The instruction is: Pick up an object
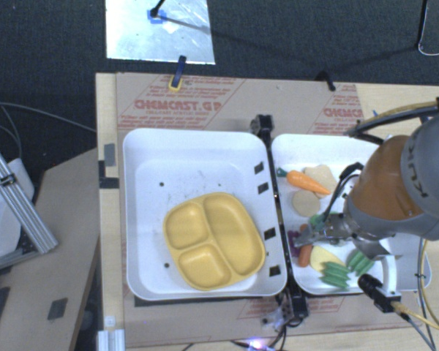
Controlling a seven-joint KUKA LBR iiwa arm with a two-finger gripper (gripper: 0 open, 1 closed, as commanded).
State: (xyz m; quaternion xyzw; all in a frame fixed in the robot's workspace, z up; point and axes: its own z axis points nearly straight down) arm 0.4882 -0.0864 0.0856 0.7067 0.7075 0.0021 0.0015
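The right bin (307,143) holds several toy foods: an orange carrot (306,181), a pale round piece (305,203), a beige piece (323,175), a small red piece (305,254), a yellow piece (321,257) and green bean pods (336,273). My gripper (323,229) hangs low over the middle of this pile, just above the yellow and red pieces. The arm's grey and orange wrist (388,189) covers the bin's right half. The fingertips are hidden among the objects.
The left bin (154,152) carries a yellow three-compartment plate (214,240) toward its front right. A black divider (272,196) with clips runs between the bins. Cardboard (183,101) lies under both bins.
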